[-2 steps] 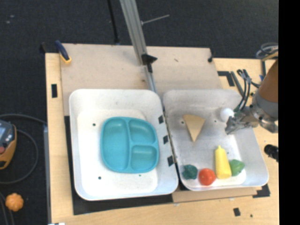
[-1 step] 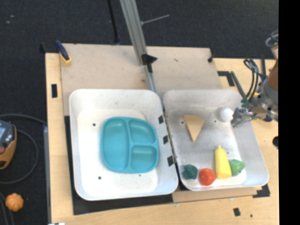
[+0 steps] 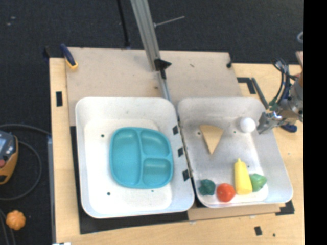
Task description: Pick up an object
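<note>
Hovering gripper (image 3: pixel 266 122), state unclear, beside one white ball (image 3: pixel 247 124); two bins (image 3: pixel 84 137)

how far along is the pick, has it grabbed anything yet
Nothing looks picked yet. The white ball, tan wedge, yellow bottle and red piece all lie in the right bin. The gripper sits at that bin's right rim, beside the ball. The grasp and lift remain.

Inside the right bin (image 3: pixel 273 152): white ball (image 3: pixel 247 124) near the far right side, tan wedge (image 3: pixel 210 137) pointing nearward at centre, and along the near rim dark green piece (image 3: pixel 207 187), red tomato (image 3: pixel 225 192), yellow bottle (image 3: pixel 242 176), green piece (image 3: pixel 257 180).
</note>
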You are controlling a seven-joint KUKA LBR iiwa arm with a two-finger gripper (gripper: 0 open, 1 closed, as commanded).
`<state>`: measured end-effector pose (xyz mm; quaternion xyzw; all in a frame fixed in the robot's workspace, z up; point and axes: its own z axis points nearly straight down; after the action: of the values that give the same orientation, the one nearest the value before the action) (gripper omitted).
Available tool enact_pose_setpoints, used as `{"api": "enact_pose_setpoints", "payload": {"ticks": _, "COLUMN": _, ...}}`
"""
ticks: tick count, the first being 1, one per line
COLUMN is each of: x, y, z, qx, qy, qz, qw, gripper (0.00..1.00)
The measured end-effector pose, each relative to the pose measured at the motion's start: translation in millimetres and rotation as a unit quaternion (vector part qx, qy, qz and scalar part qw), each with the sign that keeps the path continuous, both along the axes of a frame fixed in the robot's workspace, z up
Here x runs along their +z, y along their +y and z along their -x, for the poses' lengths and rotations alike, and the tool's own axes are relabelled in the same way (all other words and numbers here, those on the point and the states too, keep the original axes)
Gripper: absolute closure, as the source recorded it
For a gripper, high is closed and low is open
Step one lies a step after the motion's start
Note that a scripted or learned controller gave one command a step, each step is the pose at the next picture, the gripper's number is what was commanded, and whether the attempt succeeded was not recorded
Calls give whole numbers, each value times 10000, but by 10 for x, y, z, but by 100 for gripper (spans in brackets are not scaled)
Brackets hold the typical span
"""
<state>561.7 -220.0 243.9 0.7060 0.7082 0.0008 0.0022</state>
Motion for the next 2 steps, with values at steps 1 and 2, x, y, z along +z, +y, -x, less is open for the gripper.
{"api": "enact_pose_setpoints", "payload": {"ticks": 1, "x": 109, "y": 503, "z": -125, "qx": 23, "qy": -2, "qz": -8, "qw": 10000, "gripper": 100}}
{"api": "enact_pose_setpoints", "payload": {"ticks": 2, "x": 0, "y": 981, "z": -233, "qx": 17, "qy": 15, "qz": -11, "qw": 10000, "gripper": 100}}
